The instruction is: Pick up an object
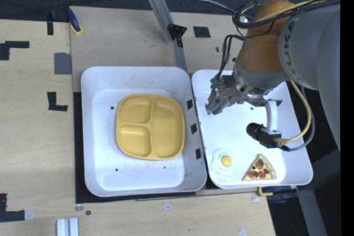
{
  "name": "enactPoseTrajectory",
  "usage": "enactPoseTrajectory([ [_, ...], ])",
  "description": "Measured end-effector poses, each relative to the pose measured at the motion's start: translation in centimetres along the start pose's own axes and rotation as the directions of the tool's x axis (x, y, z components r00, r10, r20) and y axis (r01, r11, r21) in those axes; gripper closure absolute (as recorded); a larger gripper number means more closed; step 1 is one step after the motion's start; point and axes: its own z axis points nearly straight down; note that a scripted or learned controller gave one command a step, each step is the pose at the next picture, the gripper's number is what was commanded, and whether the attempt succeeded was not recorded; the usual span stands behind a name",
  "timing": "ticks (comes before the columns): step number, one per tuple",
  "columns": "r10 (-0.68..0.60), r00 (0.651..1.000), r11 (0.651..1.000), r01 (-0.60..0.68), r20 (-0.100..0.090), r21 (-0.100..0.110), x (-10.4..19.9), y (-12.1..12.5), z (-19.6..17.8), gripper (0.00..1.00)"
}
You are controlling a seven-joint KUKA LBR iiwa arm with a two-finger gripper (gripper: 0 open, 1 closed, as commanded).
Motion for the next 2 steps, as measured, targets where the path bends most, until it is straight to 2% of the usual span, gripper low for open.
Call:
enactPoseTrajectory([
  [1,0.000,1.000,1.000,0.000,0.001,0.001,5.3,-0.1,0.7,1.00],
  [2,-0.001,1.000,1.000,0.001,0.000,-0.002,10.4,0.6,-1.3,1.00],
])
